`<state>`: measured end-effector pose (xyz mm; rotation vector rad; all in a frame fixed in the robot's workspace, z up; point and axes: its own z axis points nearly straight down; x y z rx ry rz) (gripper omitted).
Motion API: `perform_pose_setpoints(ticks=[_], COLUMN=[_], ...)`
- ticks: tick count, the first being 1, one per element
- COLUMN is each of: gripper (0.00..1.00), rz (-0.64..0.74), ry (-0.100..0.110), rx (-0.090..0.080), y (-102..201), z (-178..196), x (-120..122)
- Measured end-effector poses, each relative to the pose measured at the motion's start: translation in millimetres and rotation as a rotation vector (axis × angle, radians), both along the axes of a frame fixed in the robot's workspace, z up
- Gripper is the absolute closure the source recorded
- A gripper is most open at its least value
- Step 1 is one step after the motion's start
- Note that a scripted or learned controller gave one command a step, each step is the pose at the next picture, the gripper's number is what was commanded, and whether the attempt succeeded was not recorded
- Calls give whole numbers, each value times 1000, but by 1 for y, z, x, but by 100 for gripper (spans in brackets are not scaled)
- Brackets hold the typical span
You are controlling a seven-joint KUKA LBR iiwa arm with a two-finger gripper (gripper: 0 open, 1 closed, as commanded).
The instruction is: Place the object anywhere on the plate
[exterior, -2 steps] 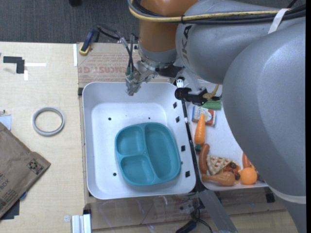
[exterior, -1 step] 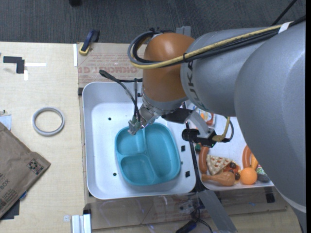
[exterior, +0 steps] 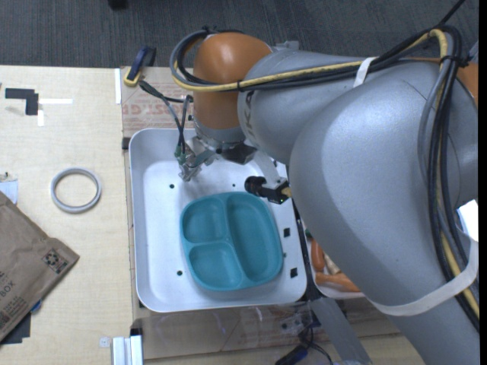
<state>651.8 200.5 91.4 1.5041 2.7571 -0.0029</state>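
The bench (exterior: 68,128) has a light wooden top. On it stands a white bin (exterior: 148,226), near the middle of the view. To the left of the bin, well apart, lies a roll of tape (exterior: 76,189) flat on the wood. A brown paper bag (exterior: 27,261) lies at the lower left corner. Black tape marks (exterior: 23,97) are at the upper left.

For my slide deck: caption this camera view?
Gripper hovers above white bin beside teal plate.
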Motion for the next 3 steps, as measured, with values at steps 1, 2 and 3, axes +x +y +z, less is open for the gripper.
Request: perform_pose_setpoints(ticks=[1,2,3], gripper=[100,100,100], rz=[179,220,285], ry=[-2,-2,-3], rx=[0,1,0], y=[-65,-84,-159], z=[9,31,101], x=[8,1,-15])
